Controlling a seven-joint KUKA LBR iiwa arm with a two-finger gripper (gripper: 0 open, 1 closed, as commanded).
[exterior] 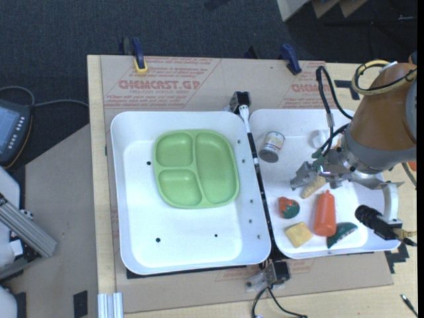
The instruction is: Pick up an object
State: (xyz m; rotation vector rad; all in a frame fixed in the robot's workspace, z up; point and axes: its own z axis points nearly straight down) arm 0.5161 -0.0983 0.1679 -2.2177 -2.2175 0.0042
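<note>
The claw, its state impossible to tell, hovers mid-right bin above the carrot, so the approach step needs descent next.

The gripper hangs low in the right bin, and most of the clutter lies on the near side of its fingers: a pale yellowish piece touching or just under them, an orange carrot-shaped toy just beyond that, a red and green toy, a yellow block and a dark green piece near the front wall. On the far side of the fingers stands 1 small can, with bare floor around it. To the fingers' left, past the ridge between the 2 bins, the left bin has open floor all round a green divided plate.
</note>
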